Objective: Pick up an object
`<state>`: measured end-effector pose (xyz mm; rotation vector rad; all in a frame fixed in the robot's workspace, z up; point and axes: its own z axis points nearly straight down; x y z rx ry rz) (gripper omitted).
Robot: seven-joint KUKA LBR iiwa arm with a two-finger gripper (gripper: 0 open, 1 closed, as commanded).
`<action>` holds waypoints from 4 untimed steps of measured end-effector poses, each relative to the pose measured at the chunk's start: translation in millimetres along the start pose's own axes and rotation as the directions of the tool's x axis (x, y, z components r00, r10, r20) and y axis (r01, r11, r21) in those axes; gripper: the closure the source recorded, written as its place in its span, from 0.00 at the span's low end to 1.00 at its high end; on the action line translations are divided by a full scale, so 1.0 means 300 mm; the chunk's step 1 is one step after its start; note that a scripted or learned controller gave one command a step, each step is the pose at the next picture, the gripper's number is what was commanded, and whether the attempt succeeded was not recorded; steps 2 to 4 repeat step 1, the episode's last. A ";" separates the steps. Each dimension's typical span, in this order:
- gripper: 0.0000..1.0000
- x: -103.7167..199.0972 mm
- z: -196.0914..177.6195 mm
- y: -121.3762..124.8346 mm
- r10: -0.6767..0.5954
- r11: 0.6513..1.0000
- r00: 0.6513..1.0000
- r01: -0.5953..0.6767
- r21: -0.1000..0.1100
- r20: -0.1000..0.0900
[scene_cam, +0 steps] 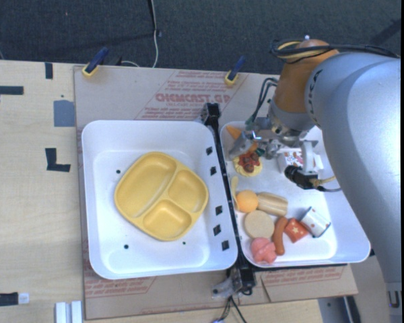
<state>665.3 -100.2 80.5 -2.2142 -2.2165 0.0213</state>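
two white bins side by side, split by a black divider strip [219,180], taken here as the landmark; left of the strip, the left bin [97,180] carries a yellow compartment tray [161,195], lying flat and turned at an angle, probably a drop target, well clear of the picking side; right of the strip, the right bin [347,244] holds the loose items, bunched close to the strip; a small round yellow piece with red on it [248,164] sits just right of the strip toward the far end; nearer, an orange ball [246,200] touching a tan roll [273,202], a round tan disc [258,224], a pink lump [263,249], a sausage-like piece [279,233], a red block [295,230], a white cylinder [314,221]; the gripper [261,142] hangs low over the far end, right of the strip, just above the red-topped piece, the likely pick; whether its pincer is open or closed i cannot tell; nothing seen held.
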 end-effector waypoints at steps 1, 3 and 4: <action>1.00 0.006 -0.025 -0.001 -0.002 1.000 1.000 0.002 0.006 -0.005; 1.00 0.006 -0.025 -0.001 -0.002 1.000 1.000 0.002 0.006 -0.005; 1.00 0.006 -0.025 -0.001 -0.002 1.000 1.000 0.002 0.006 -0.005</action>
